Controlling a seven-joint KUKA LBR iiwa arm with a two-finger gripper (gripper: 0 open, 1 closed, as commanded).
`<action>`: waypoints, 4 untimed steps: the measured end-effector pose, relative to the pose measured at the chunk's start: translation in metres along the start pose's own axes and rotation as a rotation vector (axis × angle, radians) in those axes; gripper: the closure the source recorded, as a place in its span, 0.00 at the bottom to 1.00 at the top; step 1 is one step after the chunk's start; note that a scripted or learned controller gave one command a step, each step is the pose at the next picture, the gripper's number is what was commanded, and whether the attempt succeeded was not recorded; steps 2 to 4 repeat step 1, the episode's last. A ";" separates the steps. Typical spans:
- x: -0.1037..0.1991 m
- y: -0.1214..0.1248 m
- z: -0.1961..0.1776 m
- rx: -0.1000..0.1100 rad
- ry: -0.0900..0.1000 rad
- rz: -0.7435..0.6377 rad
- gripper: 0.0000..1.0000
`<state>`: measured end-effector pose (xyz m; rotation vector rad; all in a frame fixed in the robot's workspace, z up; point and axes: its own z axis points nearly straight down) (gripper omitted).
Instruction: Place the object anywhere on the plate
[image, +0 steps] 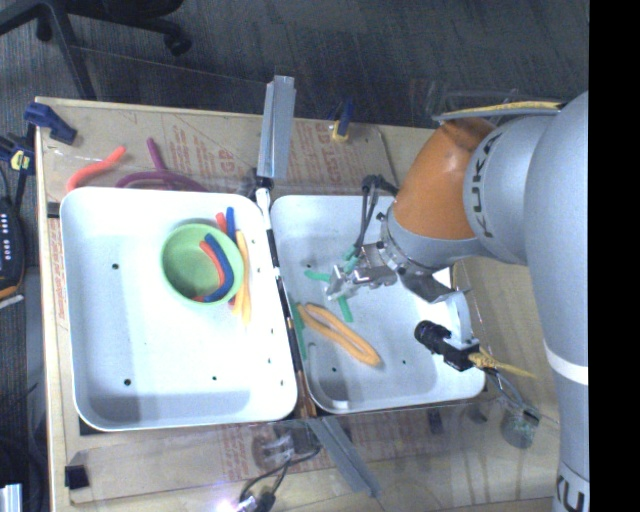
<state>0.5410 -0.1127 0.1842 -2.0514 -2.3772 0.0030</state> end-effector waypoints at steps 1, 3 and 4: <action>0.000 0.000 0.000 0.000 0.000 0.000 0.00; 0.000 0.000 0.000 0.000 0.000 0.000 0.00; 0.000 0.000 0.000 0.000 0.000 0.000 0.00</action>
